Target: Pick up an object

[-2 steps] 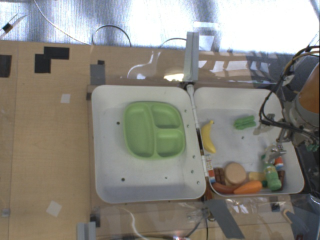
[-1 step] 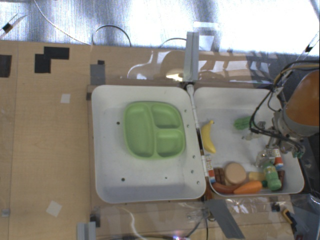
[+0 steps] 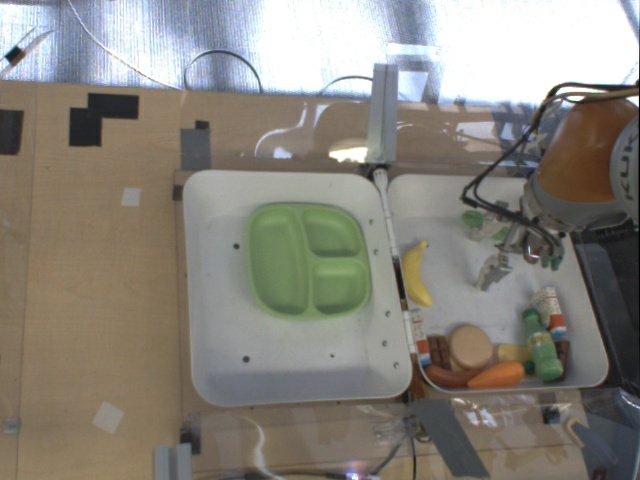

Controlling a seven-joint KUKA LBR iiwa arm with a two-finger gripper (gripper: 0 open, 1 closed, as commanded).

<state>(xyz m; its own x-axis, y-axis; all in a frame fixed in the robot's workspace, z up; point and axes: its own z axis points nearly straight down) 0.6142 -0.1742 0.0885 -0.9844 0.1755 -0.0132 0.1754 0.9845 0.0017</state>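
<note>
The gripper [image 3: 492,271] is hung over bare floor of the right bin [image 3: 592,366], jaws apparently slightly parted, nothing held. The banana [image 3: 416,273] lies at nine o'clock; a straight descent would likely miss it.

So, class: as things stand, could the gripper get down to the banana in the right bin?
Probably yes: the banana lies alone by the bin's left wall, with bare floor between it and the gripper.
</note>
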